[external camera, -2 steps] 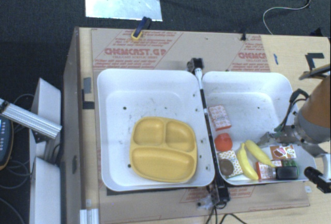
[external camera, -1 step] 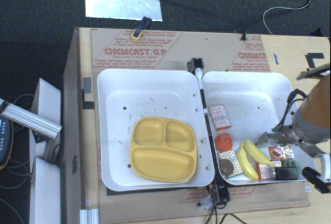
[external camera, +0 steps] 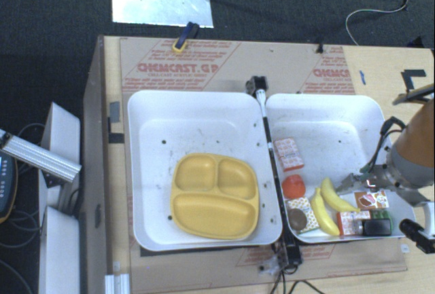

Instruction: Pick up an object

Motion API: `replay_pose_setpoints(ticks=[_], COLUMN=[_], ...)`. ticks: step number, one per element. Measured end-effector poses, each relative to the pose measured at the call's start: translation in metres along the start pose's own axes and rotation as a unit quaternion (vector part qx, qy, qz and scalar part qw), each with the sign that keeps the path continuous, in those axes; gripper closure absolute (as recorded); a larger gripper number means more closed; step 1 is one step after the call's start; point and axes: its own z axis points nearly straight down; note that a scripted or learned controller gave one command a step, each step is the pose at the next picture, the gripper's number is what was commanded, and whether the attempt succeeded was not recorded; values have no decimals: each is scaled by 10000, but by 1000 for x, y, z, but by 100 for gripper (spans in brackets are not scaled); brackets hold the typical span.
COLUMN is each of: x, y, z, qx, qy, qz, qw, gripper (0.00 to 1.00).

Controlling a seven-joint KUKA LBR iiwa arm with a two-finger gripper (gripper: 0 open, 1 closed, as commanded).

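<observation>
Two yellow bananas [external camera: 329,204] side by side in right bin [external camera: 326,113]

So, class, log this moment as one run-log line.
arm: over right bin's right edge | gripper: above the snack packets | bananas: in bin, untouched | yellow tray: left bin

Matt yellow plastic tray [external camera: 216,196] in a smooth white plastic bin [external camera: 197,113].

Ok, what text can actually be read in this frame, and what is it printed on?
"CHEMCAST GP": red print on the brown protective sheet behind the bins, and again at its right.
Smaller red lines beneath it: too blurred to read.
Small packets in the right bin: print too small to read.
</observation>
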Motion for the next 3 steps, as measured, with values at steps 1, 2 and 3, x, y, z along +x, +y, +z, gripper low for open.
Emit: replay_pose_setpoints(ticks=[1,2,3], x=[0,0,0], y=[0,0,0], z=[0,0,0], qx=[-1,-1,-1], qy=[2,2,2], qz=[3,3,3], qw=[10000,10000,10000], gripper=[0,0,0])
